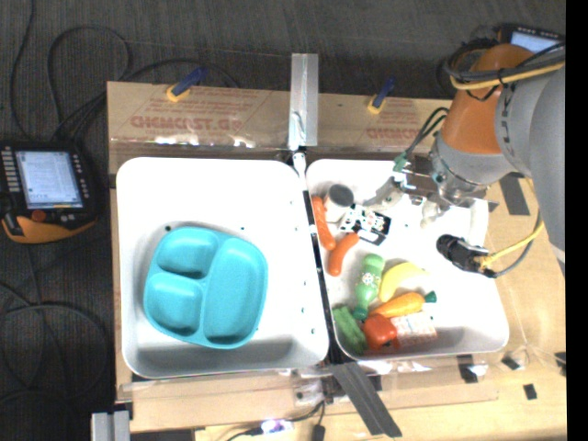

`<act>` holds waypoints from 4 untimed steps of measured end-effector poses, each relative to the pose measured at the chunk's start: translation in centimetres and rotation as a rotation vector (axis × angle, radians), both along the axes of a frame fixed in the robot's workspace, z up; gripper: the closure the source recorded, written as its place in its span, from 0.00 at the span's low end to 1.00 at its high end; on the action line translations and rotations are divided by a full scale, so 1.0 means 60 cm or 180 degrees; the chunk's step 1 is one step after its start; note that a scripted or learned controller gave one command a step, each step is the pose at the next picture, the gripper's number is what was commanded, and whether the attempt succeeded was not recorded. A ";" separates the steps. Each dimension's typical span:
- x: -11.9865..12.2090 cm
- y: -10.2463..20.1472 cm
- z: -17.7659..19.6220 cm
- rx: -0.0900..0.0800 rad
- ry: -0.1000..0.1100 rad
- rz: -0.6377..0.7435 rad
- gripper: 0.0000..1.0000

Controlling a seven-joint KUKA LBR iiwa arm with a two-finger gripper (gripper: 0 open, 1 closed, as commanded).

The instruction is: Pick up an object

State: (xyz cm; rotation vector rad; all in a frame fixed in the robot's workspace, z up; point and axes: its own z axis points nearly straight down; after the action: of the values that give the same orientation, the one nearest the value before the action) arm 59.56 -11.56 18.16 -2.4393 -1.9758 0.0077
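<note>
While we cannot tell the gripper [432, 191] state, we list the yellow plastic toy banana [401, 277]: light, stiff, smooth; best pinched across its middle.

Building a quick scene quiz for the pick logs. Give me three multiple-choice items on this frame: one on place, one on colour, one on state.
1. Where does the divided plate lie?
A. In the left bin
B. In the right bin
C. On the floor beside the bench

2. What colour is the divided plate?
A. Red
B. Turquoise
C. Black

3. How does the divided plate stand to the toy food pile?
A. Stacked on top of it
B. Buried under it
C. Apart from it, in the other bin

Answers:
1. A, it rests on the floor of the left bin.
2. B, its whole surface is turquoise blue.
3. C, the banana, carrots and the rest crowd the right bin, across the divider, with the gripper above that bin's far end.
</note>
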 end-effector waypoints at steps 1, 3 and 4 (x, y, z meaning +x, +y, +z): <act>0.015 0.000 -0.103 -0.0007 -0.0081 0.0234 0.00; 0.013 -0.009 -0.119 -0.0028 -0.0225 0.0357 0.00; 0.028 0.027 -0.155 -0.0009 -0.0054 0.0786 0.00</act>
State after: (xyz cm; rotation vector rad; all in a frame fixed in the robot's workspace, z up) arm 61.27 -9.92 8.83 -2.1867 -2.2709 -0.0099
